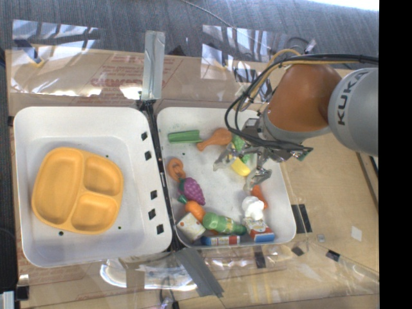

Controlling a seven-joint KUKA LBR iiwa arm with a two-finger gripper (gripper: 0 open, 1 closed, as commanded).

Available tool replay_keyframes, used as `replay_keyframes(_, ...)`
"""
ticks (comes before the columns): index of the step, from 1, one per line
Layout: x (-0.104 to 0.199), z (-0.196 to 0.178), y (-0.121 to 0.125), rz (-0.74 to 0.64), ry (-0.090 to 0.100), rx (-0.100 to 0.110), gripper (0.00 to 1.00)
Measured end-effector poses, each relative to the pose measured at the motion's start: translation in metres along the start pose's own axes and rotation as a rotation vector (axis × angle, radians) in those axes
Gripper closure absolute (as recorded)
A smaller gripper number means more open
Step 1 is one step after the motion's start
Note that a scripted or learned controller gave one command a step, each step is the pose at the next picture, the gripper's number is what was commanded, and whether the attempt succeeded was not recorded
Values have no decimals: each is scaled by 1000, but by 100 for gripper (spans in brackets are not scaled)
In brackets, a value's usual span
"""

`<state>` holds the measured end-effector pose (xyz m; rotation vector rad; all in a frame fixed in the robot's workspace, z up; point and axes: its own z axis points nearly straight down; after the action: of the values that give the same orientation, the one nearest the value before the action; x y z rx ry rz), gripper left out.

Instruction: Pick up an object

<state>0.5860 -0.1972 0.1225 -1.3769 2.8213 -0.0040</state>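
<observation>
My gripper (pixel 242 166) hangs low over the upper right part of the right bin (pixel 281 198), under the orange wrist band. Its two metal fingers (pixel 223 160) stand spread apart, so it is open. A small yellow toy piece (pixel 241 167) lies between them, with space on both sides. A green item (pixel 238 144) peeks out just behind the gripper. Close by lie a brown drumstick (pixel 215 138) and a green stick (pixel 184 135).
The right bin also holds purple grapes (pixel 192 189), an orange curl (pixel 175 168), a carrot (pixel 193 209), a green bottle (pixel 222 223), a white toy (pixel 253 206) and small boxes along the front wall. A yellow divided plate (pixel 77 188) lies in the left bin (pixel 26 127).
</observation>
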Motion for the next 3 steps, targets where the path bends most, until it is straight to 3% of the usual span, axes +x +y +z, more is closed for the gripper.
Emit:
replay_keyframes(1,-4,27,-24,-137,-3,4,0)
replay_keyframes(2,-6,27,-27,-276,-4,7,0)
replay_keyframes(3,-9,16,-27,-280,-7,14,100)
